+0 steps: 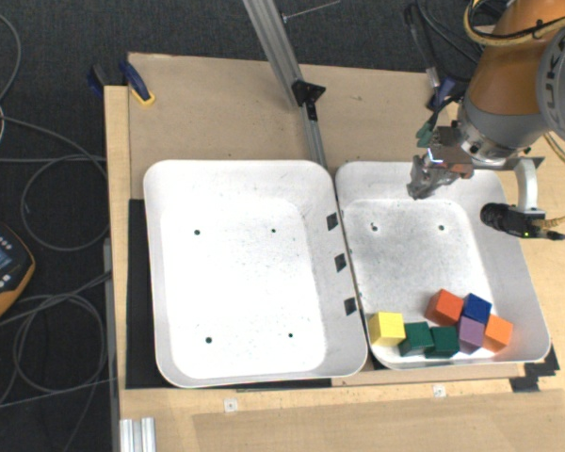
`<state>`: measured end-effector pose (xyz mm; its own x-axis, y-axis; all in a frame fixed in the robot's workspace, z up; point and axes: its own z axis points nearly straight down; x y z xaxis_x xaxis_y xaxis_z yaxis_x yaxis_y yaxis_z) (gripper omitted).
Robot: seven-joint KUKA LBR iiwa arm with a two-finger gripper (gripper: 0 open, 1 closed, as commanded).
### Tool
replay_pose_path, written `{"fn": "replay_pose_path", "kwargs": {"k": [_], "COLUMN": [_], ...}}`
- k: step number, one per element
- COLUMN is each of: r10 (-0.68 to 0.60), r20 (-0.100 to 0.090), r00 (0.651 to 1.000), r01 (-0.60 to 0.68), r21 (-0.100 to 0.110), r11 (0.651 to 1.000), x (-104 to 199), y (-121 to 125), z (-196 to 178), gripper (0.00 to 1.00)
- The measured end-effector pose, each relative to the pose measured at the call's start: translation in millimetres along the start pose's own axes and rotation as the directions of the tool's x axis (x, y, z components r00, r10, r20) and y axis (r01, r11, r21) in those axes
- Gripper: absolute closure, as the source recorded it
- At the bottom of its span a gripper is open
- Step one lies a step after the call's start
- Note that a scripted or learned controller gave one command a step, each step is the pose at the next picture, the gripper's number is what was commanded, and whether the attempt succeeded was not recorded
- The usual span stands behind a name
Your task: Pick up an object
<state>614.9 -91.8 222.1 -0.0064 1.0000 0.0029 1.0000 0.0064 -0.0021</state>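
At the far end of the right bin (508,262), close to its back rim, the gripper (424,188) hangs above bare white floor with nothing between its fingers; whether it is released or clenched I cannot tell from this slanted look down. The things worth picking sit at the opposite end of the same bin, bunched against the near wall: a yellow block (388,327) at the left of the bunch, two green blocks (429,339) just beside it, an orange-red block (443,306) behind those, then a blue block (476,306), a purple block (472,330) and an orange block (498,331) crowded together toward the right corner, most of them touching a neighbour. So the cluster lies well apart from the gripper, straight down the length of the bin toward the camera and slightly to the view's right. The bin's long axis runs that same way, which means the coming move is, by my reading, a travel along it before any descent. The yellow block looks the easiest target, since its left side stands free. The left bin (169,252) on the counter (217,92) holds no blocks.
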Motion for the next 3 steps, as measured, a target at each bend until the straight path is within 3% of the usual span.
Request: {"fn": "replay_pose_path", "kwargs": {"k": [1, 3], "r10": [-0.001, -0.001], "r20": [-0.001, 0.000], "r00": [1.000, 1.000], "r01": [0.001, 0.001], "r21": [0.001, -0.003], "r11": [1.000, 1.000], "x": [60.5, 166.6], "y": [-10.1, -7.9], "z": [4.3, 3.3], "gripper": [1.00, 1.00]}}
